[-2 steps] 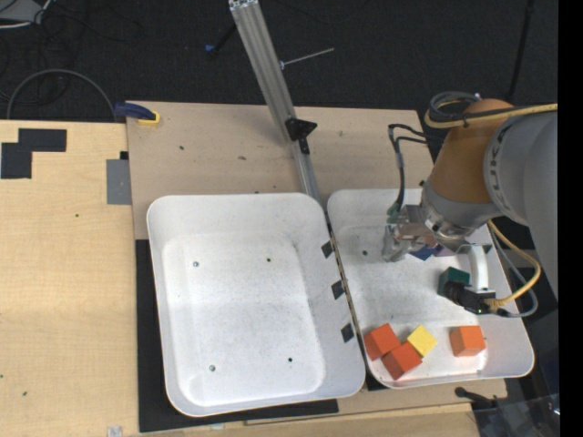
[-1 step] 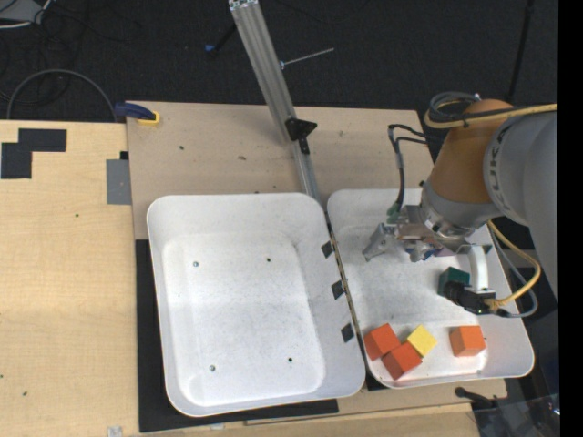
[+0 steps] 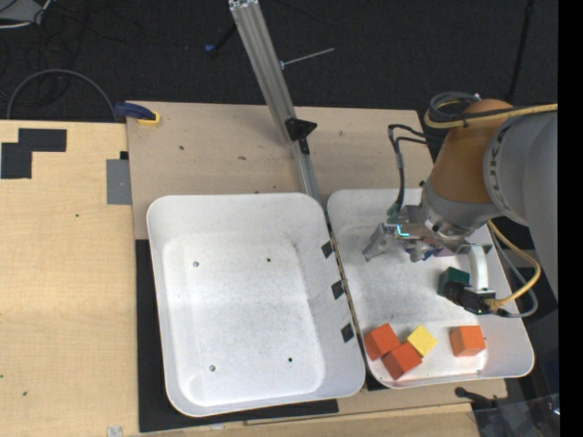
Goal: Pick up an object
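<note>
1. We see the two-finger metal hand (image 3: 393, 241) over the right shallow white plastic bin (image 3: 364, 209), fingers spread, gripping nothing.
2. The small yellow cube (image 3: 422, 340) lies well apart at its 5 o'clock, touching two orange-red blocks (image 3: 392, 350).
3. Another orange cube (image 3: 467, 340) sits nearby.

Grey arm (image 3: 524, 167) — orange band (image 3: 465, 167), black cables (image 3: 398, 167).

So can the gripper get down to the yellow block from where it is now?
Probably yes. The gripper hangs over the right bin, nothing lies between it and the yellow block, though two orange blocks crowd it.
</note>
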You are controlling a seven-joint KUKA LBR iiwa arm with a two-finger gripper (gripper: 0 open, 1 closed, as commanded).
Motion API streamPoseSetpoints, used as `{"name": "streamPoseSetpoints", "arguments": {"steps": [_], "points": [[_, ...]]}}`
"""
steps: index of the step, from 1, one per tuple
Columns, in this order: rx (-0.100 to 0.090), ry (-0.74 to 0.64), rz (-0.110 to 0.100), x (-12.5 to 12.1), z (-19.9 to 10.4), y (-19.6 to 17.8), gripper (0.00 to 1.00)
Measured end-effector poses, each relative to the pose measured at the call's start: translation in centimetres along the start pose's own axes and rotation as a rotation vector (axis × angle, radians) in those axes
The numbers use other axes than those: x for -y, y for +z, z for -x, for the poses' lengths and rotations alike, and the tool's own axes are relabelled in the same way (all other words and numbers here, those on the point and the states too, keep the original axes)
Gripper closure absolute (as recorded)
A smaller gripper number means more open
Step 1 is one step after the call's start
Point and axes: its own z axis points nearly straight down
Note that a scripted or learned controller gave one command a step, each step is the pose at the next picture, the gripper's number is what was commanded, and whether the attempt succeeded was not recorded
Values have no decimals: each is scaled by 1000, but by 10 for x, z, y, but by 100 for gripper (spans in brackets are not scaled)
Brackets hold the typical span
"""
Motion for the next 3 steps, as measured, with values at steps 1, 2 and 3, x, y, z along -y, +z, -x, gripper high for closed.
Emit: {"name": "streamPoseSetpoints", "arguments": {"steps": [1, 2, 3], "points": [[0, 0, 0, 0, 0, 0, 0], [0, 0, 0, 0, 0, 0, 0], [0, -1, 0, 0, 0, 0, 0]]}}
